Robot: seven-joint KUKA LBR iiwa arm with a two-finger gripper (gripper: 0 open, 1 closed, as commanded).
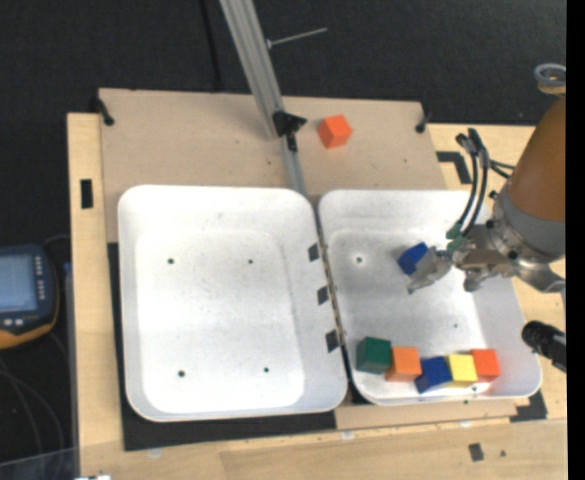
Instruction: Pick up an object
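End effector [442,268] hangs just beside a blue cube [412,259]; its grip state is unclear. Centre over that cube, then descend straight and close squarely.

There are two white bins: the left bin [222,298] and the right bin [392,218]. I count seven small blocks in all. Six are in the right bin: two blue blocks [412,259] [433,372], one green block [374,354], two orange blocks [406,362] [485,363] and one yellow block [462,368]. One more orange block [334,131] lies on the bench beyond the bins.
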